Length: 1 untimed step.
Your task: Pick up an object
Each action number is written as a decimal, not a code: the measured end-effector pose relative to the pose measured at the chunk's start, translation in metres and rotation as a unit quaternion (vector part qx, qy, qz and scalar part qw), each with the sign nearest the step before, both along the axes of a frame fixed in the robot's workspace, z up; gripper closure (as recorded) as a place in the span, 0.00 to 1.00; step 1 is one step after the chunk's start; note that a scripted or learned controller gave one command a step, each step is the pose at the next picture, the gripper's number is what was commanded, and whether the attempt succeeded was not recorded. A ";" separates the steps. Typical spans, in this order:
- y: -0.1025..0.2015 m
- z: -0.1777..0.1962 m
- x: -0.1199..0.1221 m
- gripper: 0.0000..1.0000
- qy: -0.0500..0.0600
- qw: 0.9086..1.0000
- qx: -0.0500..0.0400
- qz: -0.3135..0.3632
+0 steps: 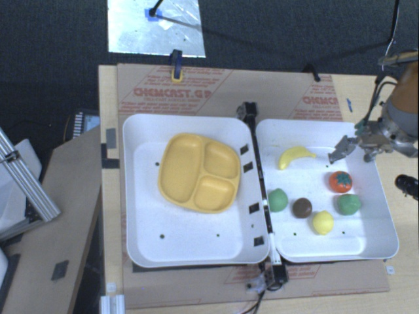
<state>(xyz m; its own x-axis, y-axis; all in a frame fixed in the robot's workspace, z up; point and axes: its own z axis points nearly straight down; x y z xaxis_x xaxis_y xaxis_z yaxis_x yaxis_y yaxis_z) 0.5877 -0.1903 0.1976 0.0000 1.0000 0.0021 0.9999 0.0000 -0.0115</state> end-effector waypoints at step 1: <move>0.001 0.008 0.003 0.00 -0.006 1.000 -0.001 0.002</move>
<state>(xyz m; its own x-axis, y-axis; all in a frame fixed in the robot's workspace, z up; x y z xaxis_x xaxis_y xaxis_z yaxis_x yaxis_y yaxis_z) 0.5907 -0.1896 0.2056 -0.0036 1.0000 -0.0004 1.0000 0.0036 0.0011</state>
